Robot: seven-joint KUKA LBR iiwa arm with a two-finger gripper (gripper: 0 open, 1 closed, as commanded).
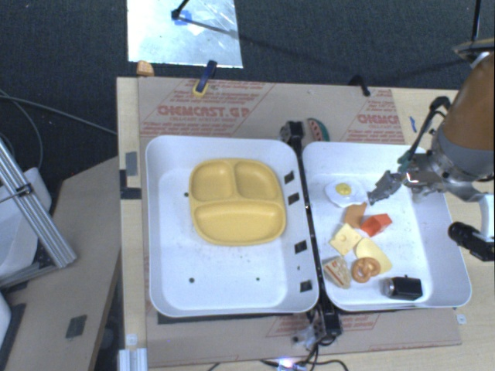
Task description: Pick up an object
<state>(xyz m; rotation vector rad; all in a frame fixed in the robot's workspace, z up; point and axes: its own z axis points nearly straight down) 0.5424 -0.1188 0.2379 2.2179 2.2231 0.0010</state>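
The right bin (441, 230) holds several toy food pieces: a fried egg (343, 191), a brown piece (356, 213), a red block (377, 224), yellow cheese slices (346, 239), a pretzel (362, 269), a sandwich wedge (337, 272) and a black object (404, 287). My gripper (381, 188) reaches in from the right, slanting down and to the left. Its tip hangs just right of the egg and above the brown and red pieces. Nothing shows in its grasp.
A yellow divided plate (237, 202) lies in the left bin (166, 269). The dark divider (303, 230) between the bins runs just left of the food. The arm's grey body with its orange band (472, 122) fills the right bin's far right side.
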